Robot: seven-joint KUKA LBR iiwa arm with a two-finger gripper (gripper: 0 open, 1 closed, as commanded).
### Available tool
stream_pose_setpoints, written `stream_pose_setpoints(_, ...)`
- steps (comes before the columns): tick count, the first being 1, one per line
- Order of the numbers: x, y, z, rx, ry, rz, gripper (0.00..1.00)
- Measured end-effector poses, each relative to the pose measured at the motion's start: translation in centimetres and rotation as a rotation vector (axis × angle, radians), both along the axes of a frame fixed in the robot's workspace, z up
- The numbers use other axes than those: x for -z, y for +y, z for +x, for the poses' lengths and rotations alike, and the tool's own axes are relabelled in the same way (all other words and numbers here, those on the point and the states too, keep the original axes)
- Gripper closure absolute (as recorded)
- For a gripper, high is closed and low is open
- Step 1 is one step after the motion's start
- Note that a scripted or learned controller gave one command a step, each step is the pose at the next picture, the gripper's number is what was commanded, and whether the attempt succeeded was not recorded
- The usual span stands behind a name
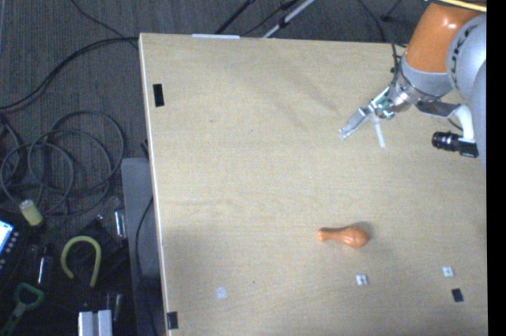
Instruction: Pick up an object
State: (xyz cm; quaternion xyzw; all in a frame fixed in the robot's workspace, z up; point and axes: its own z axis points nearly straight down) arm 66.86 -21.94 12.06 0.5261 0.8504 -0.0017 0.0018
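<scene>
— Jaws? They stand spread wide, holding nothing, on the gripper (364, 129) over the worktop (237, 168).
— And the object?
— The orange pear-shaped toy (345, 235) lies below, well apart.

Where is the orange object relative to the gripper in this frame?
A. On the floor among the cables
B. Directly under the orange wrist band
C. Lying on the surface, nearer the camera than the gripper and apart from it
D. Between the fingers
C: the orange object lies on the surface, well apart from the gripper, whose fingers hold nothing.
</scene>
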Motion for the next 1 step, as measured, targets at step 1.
stream_pose_setpoints(1, 3.58, -0.30, 0.06, -0.422, 0.000, 0.003, 0.00)
